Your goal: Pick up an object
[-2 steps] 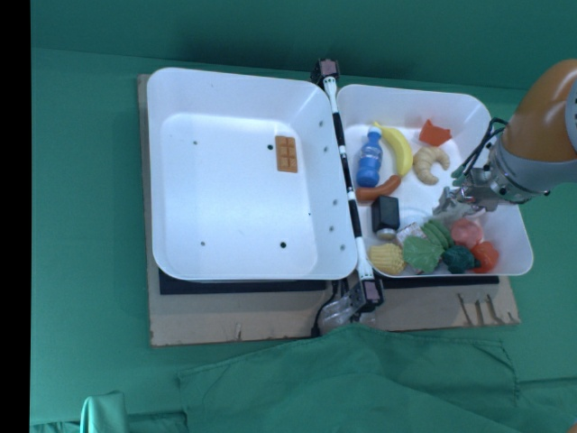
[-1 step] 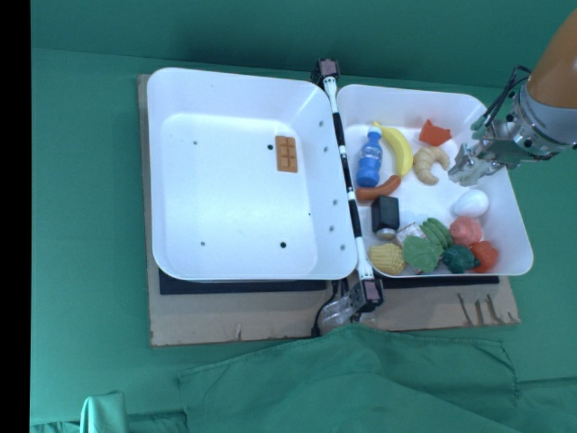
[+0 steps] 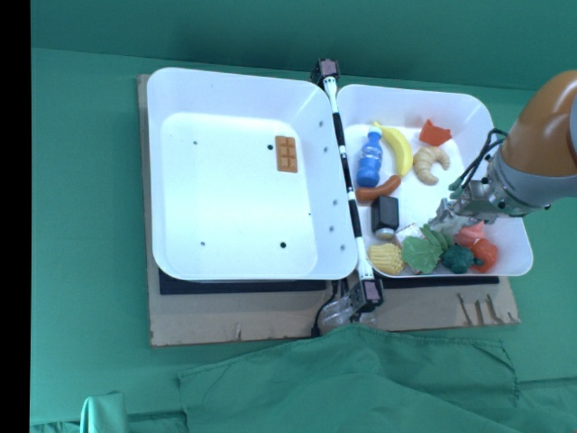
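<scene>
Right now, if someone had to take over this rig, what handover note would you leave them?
Gripper: low over the right white bin, near the green leafy toy and red-orange toy; nothing visibly held, finger state unclear.
Right bin also holds the blue bottle, yellow banana, tan croissant, red sausage, black block and yellow corn piece.
Left white bin: one orange waffle-like tile.
Done: the arm has reached the pile.
Left: grasp one object and lift it.
</scene>
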Robot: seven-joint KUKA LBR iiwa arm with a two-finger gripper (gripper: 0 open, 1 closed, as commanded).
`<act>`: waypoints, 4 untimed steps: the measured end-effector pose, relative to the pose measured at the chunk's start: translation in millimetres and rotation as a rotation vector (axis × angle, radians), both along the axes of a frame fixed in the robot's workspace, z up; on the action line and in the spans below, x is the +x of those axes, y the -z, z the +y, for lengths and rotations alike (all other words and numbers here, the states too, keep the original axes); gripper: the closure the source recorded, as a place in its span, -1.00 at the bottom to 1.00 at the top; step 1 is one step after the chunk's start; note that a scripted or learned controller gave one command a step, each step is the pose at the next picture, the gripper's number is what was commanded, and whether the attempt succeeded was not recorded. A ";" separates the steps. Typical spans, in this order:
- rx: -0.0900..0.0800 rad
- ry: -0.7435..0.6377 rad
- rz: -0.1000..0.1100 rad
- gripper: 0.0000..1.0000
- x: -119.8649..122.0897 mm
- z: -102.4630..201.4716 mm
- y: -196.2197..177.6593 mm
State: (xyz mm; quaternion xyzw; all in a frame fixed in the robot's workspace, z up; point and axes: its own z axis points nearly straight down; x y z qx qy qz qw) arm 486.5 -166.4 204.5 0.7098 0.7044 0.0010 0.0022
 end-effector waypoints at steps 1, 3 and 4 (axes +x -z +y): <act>-0.009 -0.004 -0.022 1.00 7.1 -5.8 0.7; 0.001 0.004 0.007 1.00 -13.8 -0.6 -43.5; -0.004 -0.005 -0.003 1.00 56.6 -22.3 20.4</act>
